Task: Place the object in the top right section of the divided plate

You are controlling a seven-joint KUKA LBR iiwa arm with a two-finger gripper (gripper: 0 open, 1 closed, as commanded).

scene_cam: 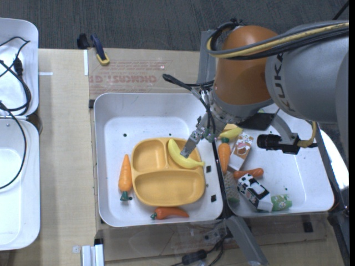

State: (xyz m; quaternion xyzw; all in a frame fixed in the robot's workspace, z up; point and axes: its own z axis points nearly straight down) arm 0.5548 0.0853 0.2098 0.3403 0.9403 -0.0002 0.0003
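Arm: closest to your camera is the grey arm [310,65] with its orange band [244,65], swinging in from the right and covering much of the right bin [310,204].
End effector: you see the end effector [194,142] low over the divided plate, its tip right at the banana; whether the fingers are apart or closed you cannot tell from here.
Banana: the yellow banana [183,157] lies curved in the plate's top right section, its lower end near the plate's right rim.
Divided plate: the yellow divided plate [166,184] sits in the left bin [108,148], towards its lower half.
Left bin extras: one carrot [125,173] stands just beside the plate's left edge, another carrot [169,213] lies just below the plate.
Right bin: you have a third carrot [223,155] along the dividing wall, a small carton [242,149] next to it, and a cow-patterned toy [254,192] lower down.
Bench: a pale wood-coloured bench [61,148] carries both bins; a blue clamp [99,49] grips its far edge.
Room: dark grey carpet [138,10] runs beyond the bench.
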